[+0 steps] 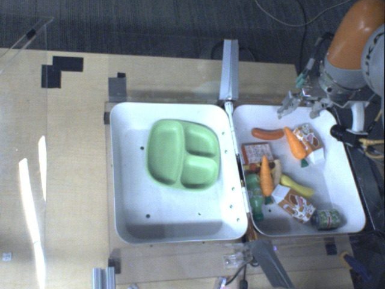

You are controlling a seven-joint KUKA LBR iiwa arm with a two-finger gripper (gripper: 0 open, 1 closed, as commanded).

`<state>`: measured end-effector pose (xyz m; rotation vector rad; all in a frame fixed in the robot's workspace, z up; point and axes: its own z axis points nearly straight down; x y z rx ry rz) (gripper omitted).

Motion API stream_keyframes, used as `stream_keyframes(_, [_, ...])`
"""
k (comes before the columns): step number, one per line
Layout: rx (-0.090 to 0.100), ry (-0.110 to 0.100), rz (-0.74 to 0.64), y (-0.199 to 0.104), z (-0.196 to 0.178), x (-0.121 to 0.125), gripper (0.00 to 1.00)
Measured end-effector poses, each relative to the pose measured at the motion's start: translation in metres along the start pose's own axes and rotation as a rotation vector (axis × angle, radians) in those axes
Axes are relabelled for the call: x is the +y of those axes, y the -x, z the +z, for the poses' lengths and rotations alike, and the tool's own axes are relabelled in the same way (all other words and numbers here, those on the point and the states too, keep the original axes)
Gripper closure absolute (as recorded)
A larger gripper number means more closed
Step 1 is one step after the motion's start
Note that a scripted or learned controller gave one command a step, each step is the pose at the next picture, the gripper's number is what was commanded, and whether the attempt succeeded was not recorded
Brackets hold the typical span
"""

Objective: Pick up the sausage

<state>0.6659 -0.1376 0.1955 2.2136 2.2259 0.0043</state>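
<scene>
The sausage [267,133] is a short red-orange link lying flat near the far edge of the right bin [354,188]. My gripper [302,105] hangs above the bin's far rim, up and to the right of the sausage and apart from it. It is open, its two metal fingers spread, with nothing between them. The grey arm with its orange band [355,32] comes in from the upper right.
Close to the sausage lie a carrot [294,143] and a snack packet [310,138]. Further forward are a second carrot [265,174], a banana [297,186], another packet [296,206] and a green can [328,219]. The left bin [123,179] holds a green divided tray [183,153].
</scene>
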Motion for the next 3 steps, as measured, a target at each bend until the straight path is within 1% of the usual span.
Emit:
stream_keyframes(1, [-0.001,0.005,-0.174,-0.027,0.098,0.005,0.0])
stream_keyframes(2, [0.0,0.009,-0.176,-0.028,0.087,0.007,1.0])
stream_keyframes(3, [-0.001,0.005,-0.758,-0.112,-0.02,0.006,1.0])
